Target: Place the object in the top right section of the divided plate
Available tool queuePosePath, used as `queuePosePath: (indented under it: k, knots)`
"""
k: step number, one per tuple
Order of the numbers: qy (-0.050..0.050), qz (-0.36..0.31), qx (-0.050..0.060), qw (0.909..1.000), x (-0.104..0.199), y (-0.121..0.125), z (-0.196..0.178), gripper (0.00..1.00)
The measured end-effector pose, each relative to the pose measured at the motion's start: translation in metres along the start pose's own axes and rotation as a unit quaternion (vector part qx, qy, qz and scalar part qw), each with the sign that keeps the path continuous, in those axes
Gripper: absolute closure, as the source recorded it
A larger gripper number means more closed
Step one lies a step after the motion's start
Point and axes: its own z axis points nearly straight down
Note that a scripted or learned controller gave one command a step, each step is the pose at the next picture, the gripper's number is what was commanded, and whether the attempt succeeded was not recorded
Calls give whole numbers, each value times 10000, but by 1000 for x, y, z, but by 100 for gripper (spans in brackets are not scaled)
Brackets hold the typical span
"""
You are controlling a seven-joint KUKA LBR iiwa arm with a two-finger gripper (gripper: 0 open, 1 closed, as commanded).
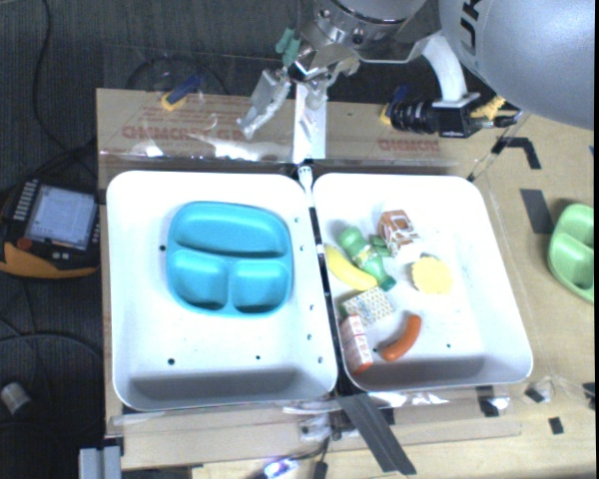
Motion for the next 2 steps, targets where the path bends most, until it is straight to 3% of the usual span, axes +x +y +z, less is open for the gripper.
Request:
queuePosePath:
  k: [1,2]
  knots:
    - [-36,16,15,10000,-2,0,-9,100]
    - [-34,15,17,10000,-2,0,-9,0]
